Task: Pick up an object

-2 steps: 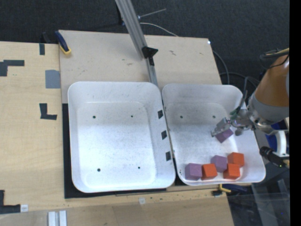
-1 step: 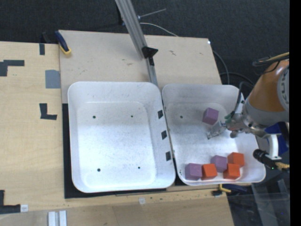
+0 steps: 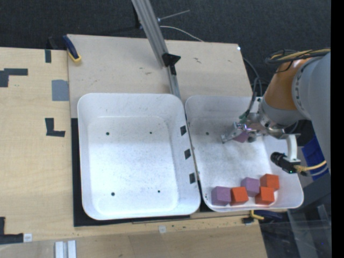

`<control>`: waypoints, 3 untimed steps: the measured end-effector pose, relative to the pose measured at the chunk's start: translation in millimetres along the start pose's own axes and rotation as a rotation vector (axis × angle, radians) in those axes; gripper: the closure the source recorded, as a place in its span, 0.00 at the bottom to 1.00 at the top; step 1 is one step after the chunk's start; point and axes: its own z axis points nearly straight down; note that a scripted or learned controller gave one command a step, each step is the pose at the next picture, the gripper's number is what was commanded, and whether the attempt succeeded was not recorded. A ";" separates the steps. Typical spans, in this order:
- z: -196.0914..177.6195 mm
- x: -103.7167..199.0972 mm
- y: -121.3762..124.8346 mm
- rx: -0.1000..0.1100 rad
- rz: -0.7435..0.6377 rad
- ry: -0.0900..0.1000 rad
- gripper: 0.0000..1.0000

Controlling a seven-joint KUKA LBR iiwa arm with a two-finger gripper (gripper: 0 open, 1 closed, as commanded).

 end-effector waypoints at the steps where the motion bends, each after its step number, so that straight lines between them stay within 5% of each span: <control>1: -1.2 2.3 47.3 -0.001 0.002 -0.002 0.00; 2: -0.9 7.2 4.7 0.006 0.005 -0.002 0.00; 3: -10.3 7.9 6.0 0.005 0.003 -0.002 1.00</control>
